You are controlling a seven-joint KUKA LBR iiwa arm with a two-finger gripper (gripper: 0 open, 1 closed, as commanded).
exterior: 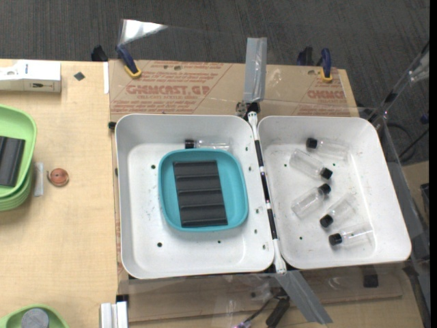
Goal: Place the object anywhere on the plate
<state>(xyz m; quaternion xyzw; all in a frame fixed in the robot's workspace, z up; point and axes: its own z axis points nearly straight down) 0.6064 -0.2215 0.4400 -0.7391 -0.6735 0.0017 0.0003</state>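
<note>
Lowest at the left edge, a green lid with a grey centre (pixel 31 318) rests on the wooden bench (pixel 75 251). Further back, a green tray (pixel 19 125) holds a dark block. The left bin (pixel 136 251) contains a teal plate (pixel 167 183) carrying a black ribbed insert (pixel 199 193). One clear vial (pixel 205 144) with a black cap lies just behind the plate, on the bin floor. The right bin (pixel 382 244) contains five clear black-capped vials (pixel 311 198), scattered and apart from one another.
</note>
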